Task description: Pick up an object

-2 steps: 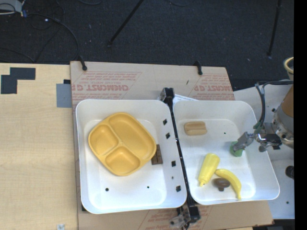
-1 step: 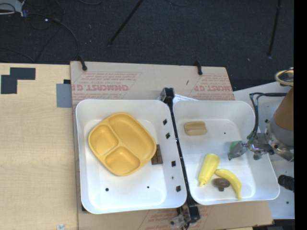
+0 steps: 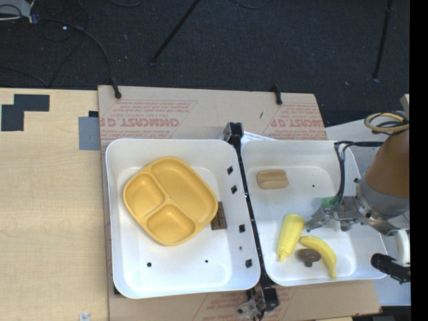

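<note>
In the right bin [image 3: 354,263], my gripper [image 3: 331,224] hangs low over the middle, open, with nothing between its fingers. The grey arm with its orange band [image 3: 391,169] comes in from the right. Just left of the gripper lies a yellow corn-shaped toy [image 3: 289,235]. A banana [image 3: 322,251] lies just below the gripper, and a small brown piece [image 3: 308,256] touches the banana's left side. A tan bread-like block [image 3: 272,178] rests toward the bin's back. A small green thing [image 3: 329,202] shows partly behind the gripper.
The left bin [image 3: 127,273] holds a yellow divided plate [image 3: 170,200] and a small brown block [image 3: 219,219] by its right edge. A black divider [image 3: 244,206] runs between the bins. Cardboard [image 3: 200,116] lies behind them.
</note>
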`<state>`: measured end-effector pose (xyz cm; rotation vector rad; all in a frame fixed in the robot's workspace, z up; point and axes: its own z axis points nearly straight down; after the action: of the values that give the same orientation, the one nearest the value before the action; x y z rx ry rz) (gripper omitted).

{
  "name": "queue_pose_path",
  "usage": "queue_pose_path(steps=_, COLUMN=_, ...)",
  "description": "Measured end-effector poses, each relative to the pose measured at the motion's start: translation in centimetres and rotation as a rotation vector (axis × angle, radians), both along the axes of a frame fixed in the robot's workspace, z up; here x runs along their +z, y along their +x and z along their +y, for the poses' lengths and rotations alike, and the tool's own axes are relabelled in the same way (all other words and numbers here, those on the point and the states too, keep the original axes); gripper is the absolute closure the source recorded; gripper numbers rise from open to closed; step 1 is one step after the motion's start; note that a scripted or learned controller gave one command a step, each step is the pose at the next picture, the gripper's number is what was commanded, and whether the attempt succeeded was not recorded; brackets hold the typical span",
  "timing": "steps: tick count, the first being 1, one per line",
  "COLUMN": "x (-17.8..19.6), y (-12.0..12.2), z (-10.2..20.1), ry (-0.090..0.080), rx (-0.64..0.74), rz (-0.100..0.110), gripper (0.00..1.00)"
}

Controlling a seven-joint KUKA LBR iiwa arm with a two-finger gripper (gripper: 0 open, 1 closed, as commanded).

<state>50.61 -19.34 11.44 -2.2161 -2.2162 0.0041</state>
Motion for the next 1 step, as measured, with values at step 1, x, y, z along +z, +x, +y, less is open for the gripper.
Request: queue_pose_path(steps=1, x=1.26, y=0.06, z=-0.15, ry=-0.001, rx=-0.002, rz=-0.002, gripper=1.00)
